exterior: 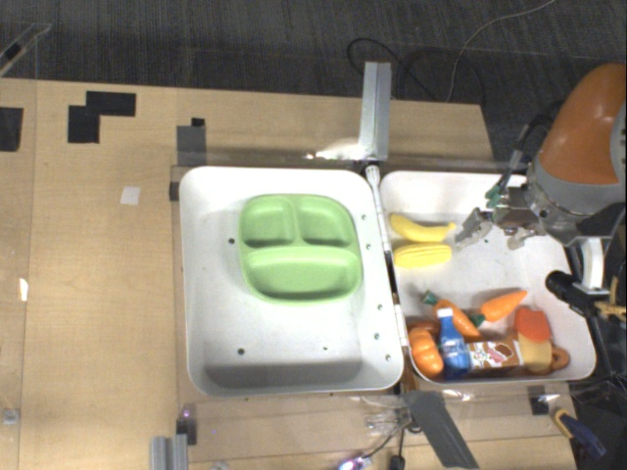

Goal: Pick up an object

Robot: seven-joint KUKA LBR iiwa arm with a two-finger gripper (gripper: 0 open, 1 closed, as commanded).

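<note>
Above the right bin, gripper fingers apart beside the banana; crowding by the corn may spoil the grasp.

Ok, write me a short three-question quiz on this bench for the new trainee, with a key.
1. True or false: the green tray lies in the left bin.
2. Which fruit lies nearest the end effector? A) banana B) carrot C) bottle
3. Fill in: the corn cob lies just in front of the ______.

Key
1. True. The tray has three compartments and sits in the left bin.
2. A. The end effector sits over the right bin, just right of the banana's tip.
3. Banana. Both lie against the right bin's left wall.
</note>
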